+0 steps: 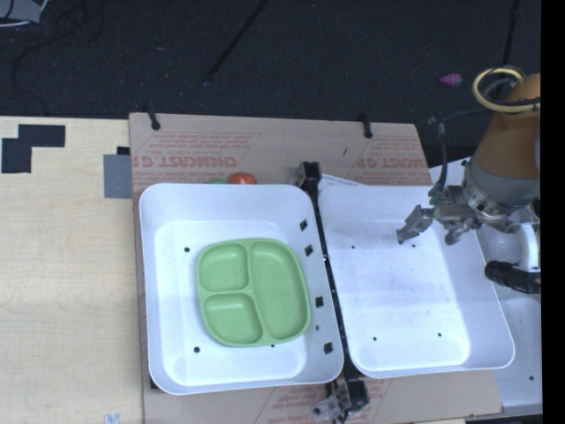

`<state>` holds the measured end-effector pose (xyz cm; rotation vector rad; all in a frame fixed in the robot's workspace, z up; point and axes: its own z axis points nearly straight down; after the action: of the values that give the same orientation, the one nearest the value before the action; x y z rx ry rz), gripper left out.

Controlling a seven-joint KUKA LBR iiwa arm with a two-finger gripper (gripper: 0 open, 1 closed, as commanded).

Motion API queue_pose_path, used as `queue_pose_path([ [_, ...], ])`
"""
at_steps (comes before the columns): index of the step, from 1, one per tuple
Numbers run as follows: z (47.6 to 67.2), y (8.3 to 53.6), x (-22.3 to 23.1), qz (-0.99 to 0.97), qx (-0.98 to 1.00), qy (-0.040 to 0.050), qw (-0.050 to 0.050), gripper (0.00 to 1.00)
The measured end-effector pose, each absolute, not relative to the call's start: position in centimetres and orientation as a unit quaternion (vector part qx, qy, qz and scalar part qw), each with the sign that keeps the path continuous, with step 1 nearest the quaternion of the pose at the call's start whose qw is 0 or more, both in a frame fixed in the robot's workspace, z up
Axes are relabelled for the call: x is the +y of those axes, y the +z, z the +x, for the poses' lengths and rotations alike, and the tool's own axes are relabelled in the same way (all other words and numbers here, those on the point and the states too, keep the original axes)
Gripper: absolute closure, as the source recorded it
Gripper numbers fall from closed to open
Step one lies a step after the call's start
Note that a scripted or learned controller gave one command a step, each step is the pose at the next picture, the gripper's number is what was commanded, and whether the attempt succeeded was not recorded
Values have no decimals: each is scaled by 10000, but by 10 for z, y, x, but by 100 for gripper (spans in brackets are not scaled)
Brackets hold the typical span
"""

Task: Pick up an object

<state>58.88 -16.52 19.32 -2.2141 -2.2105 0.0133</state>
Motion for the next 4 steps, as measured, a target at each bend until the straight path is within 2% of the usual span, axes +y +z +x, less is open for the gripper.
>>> queue_pose_path([
  [1,592,200,-165,-7071,-7071,7,14,0],
  [3,595,90,-155,-7068,-7074,16,28,0],
  [4,595,103,-156,-7072,-7071,11,20,100],
])
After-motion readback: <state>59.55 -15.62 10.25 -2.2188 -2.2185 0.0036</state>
